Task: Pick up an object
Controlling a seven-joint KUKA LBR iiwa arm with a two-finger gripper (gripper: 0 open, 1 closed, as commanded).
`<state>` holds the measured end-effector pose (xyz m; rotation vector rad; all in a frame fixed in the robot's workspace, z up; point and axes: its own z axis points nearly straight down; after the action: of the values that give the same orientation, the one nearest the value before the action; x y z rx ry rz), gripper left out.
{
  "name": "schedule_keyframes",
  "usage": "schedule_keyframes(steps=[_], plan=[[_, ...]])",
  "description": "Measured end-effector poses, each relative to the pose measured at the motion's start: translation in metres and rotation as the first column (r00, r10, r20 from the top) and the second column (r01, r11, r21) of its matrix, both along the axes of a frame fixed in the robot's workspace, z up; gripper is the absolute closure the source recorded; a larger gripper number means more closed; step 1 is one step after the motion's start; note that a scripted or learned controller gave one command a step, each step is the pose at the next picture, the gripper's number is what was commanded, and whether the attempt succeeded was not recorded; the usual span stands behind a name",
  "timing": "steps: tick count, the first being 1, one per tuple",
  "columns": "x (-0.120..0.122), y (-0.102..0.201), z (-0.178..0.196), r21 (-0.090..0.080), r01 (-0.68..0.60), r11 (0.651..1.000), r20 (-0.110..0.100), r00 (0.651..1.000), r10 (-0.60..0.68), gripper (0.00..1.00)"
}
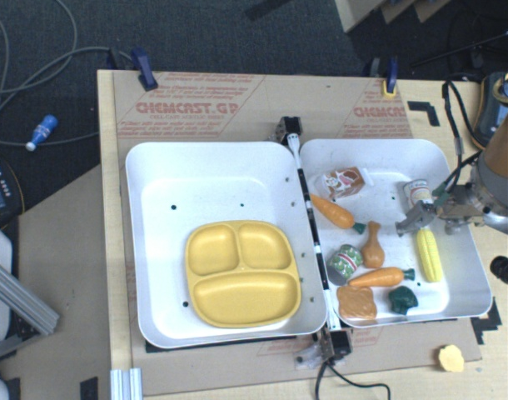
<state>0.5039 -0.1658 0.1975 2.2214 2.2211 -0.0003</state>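
A yellow divided plate (241,272) is seen lying in the left bin (154,223), while the right bin (462,282) is crowded with toy food: two carrots (332,212) (376,278), a drumstick (373,244) and a corn cob (429,254) among them. The gripper (416,217) is poised low just above the corn cob's upper end, fingers spread apart, with nothing held between them.

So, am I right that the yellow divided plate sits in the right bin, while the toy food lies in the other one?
Not quite: the camera view shows the yellow divided plate in the left bin. The toy food, such as the corn cob, lies in the right bin.
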Motion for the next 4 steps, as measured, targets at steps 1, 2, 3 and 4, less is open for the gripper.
schedule_keyframes(steps=[1, 2, 3, 4], plan=[[0.043, 0.053, -0.119, 0.004, -0.006, 1.0, -0.004, 1.0, 0.006, 0.0], [0.072, 0.073, -0.113, -0.001, -0.003, 1.0, 0.003, 1.0, 0.003, 0.0], [0.024, 0.064, -0.113, 0.002, 0.003, 1.0, -0.006, 1.0, -0.003, 0.0], [0.026, 0.065, -0.103, 0.001, 0.001, 1.0, 0.0, 1.0, -0.001, 1.0]])
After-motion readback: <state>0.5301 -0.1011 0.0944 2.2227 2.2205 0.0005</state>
